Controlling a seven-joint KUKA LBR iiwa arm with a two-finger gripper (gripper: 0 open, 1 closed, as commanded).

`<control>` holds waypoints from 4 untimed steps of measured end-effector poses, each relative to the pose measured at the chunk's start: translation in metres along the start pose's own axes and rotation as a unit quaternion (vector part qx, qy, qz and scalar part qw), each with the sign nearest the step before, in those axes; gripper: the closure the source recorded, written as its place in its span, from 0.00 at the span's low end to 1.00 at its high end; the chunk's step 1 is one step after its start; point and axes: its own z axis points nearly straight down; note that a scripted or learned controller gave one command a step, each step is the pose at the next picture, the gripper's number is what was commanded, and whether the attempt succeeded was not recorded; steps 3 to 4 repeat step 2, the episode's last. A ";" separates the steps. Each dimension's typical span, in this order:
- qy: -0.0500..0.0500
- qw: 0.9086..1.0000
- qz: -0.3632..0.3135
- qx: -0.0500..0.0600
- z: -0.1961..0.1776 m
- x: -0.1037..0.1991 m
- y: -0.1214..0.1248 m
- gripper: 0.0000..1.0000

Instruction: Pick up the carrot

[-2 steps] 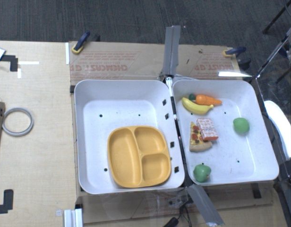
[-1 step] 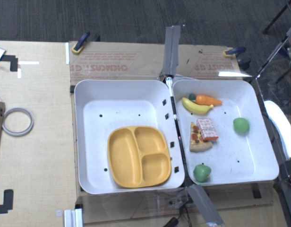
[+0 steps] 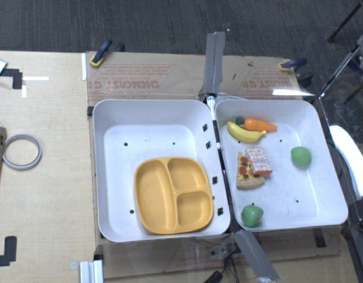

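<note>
The carrot (image 3: 259, 124) is orange with a dark green tip at its left end. It lies near the far wall of the right bin (image 3: 323, 152), pointing left to right. A yellow banana (image 3: 245, 132) curves just in front of it, touching or nearly touching its left end.
The right bin also holds a pizza slice (image 3: 247, 173), a small red and white box (image 3: 258, 161), a green ball (image 3: 300, 156) and a green fruit (image 3: 251, 215) near the front wall. A yellow divided plate (image 3: 173, 194) lies in the left bin (image 3: 111, 158). A tape roll (image 3: 20, 151) sits on the bench at left.
</note>
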 end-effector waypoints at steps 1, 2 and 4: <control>0.005 0.998 0.056 -0.005 0.029 -0.024 0.002 1.00; 0.004 0.995 -0.098 -0.005 0.017 -0.019 0.002 1.00; 0.004 0.995 -0.098 -0.005 0.017 -0.019 0.002 1.00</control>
